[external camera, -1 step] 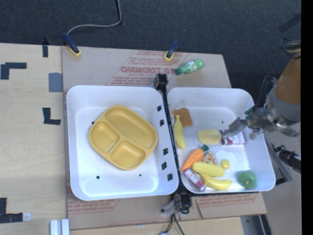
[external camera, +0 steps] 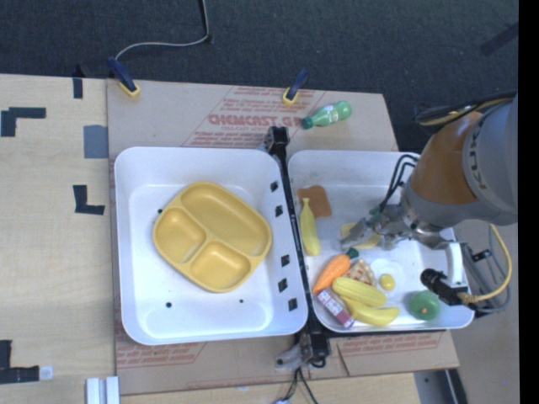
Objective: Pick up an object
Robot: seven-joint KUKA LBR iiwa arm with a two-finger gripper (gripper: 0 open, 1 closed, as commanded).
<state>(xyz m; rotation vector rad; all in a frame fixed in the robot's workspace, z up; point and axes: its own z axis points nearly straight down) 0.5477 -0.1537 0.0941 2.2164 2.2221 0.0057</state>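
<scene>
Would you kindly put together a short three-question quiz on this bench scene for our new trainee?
1. True or false: the yellow divided tray lies in the right bin.
2. Which item lies outside both bins, on the cardboard? A) carrot B) green bottle C) corn cob
3. Fill in: the hand hangs over the ____ bin.

Key: 1 false, it lies in the left bin; 2 B; 3 right.
</scene>
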